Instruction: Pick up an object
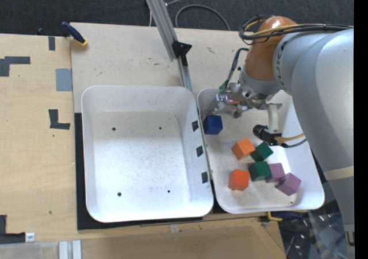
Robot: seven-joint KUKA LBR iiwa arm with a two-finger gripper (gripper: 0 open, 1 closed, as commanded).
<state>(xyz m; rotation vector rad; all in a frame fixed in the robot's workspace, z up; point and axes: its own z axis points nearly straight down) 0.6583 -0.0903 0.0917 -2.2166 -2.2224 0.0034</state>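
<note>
My gripper [229,103] hangs over the back left part of the right bin [307,197], under the orange wrist band. A blue cube [213,124] lies just below and left of it, close to the bin's left wall, and nothing shows it as held. Further toward the front lie an orange cube [242,148], a red-orange cube [238,180], two green cubes [264,152] [259,171] and two purple cubes [277,171] [290,184], bunched together.
The left bin [92,103] sits beside the right one, sharing a raised middle wall. A slanted metal bar [164,16] runs down from the top to the bins' back edge. Black cable loops behind the right bin. The arm's grey body covers the right side.
</note>
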